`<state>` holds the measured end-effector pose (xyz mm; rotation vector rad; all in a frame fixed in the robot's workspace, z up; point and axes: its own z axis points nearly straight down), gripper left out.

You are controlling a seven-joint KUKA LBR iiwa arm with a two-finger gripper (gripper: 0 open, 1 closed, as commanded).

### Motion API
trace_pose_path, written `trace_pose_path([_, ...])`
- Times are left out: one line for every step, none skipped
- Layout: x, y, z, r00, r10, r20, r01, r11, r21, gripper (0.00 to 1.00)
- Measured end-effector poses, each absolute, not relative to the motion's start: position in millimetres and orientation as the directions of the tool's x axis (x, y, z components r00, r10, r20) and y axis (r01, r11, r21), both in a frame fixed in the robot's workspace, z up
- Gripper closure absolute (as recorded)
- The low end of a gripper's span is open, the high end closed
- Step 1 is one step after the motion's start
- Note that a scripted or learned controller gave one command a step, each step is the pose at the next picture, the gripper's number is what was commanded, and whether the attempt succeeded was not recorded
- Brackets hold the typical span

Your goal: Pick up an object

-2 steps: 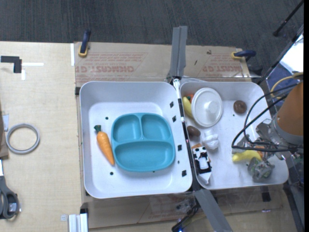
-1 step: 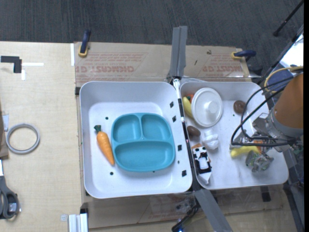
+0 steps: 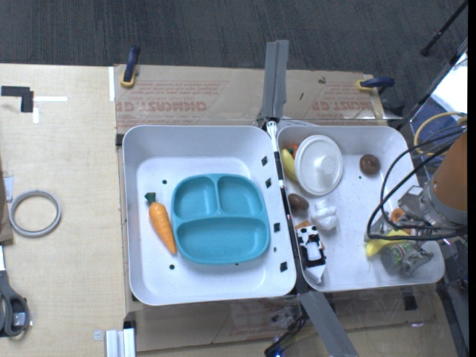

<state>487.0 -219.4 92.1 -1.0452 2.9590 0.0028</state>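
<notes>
Floor: you see dark grey carpet point(image 3: 186, 13) along the view's top, well beyond the gripper point(image 3: 405, 236).
Bench: your light wooden top point(image 3: 59, 162) spreads far to the view's left of the gripper.
Cardboard: a brown printed sheet point(image 3: 193, 99) lies on the bench, up-view from the gripper.
Clamps: you have one point(image 3: 375, 85) above the gripper in the view and another point(image 3: 131, 65) far to the view's left.
Tape roll: a grey ring point(image 3: 33, 213) lies on the wood, well apart from the gripper.
</notes>
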Motion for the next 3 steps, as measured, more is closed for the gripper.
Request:
trace_pose_path([488.7,-218,101,-0.779,-0.627,-0.007,-0.627,0.779,0.000,1.00])
trace_pose_path([519.8,-149,136,-0.858,-0.513,-0.005,-0.513,0.858,-0.001,1.00])
trace_pose_path([523.3,-134,252,-0.853,-0.522,-0.005,-0.522,0.853,-0.001,1.00])
